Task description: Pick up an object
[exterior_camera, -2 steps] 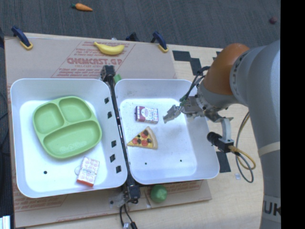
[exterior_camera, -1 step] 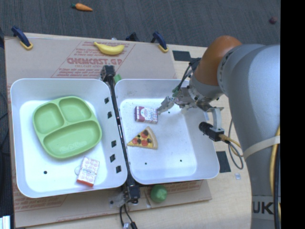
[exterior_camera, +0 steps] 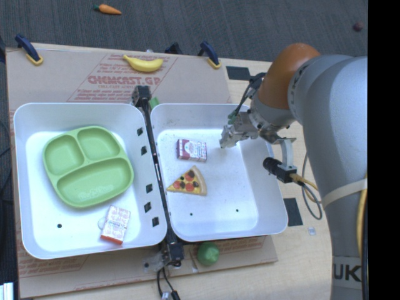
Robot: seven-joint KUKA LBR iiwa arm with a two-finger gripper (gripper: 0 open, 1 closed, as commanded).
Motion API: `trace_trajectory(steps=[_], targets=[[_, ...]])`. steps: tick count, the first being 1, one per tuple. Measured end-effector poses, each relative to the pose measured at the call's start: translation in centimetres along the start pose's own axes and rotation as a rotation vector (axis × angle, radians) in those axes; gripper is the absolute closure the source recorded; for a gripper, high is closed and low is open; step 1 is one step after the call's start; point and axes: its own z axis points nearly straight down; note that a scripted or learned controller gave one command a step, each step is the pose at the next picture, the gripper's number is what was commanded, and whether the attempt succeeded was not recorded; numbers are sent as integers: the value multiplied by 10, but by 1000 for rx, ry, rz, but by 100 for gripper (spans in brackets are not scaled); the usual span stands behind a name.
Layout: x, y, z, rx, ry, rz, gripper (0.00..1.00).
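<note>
1. Gripper (exterior_camera: 226, 137) of mine hangs just right of the small dark red box (exterior_camera: 191, 149); I can't tell its state.
2. Flat pizza slice toy (exterior_camera: 188, 182) lies just below that box.
3. I should slide left, then drop straight.

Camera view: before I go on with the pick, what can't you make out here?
- Hand: too small and blurred to tell its state or whether it holds anything.
- Print on the small box in the right bin: too small to read.
- Green ball: partly hidden by that bin's rim.
</note>
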Motion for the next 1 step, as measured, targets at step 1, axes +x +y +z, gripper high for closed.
trace_trajectory(steps=[1], targets=[[0, -66, -90, -1, -1, 5, 100]])
